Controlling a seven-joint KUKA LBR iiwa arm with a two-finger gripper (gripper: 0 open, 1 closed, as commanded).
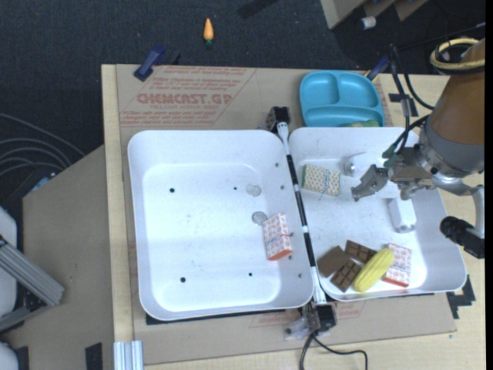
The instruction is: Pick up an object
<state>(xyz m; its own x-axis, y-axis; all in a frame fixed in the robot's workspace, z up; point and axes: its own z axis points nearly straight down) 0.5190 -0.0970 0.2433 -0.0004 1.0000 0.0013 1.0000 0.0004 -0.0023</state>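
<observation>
My gripper (384, 190) hangs over the upper middle of the right bin (447, 262), open, with nothing between its fingers. Left of it lies a white and blue packet (321, 179). A silver cylinder (402, 216) lies just below and to the right of the gripper. Along the right bin's front edge are brown chocolate bars (346, 262), a yellow corn cob (373, 269) and a red and white packet (399, 264). A red and white box (277, 236) lies in the left bin (154, 168), near the divider.
A blue divided tray (339, 95) sits on the bench behind the right bin. The arm's grey body (458, 122) covers the right bin's far right corner. A small white object (350, 164) lies near the packet. Cables run along the bins' divider.
</observation>
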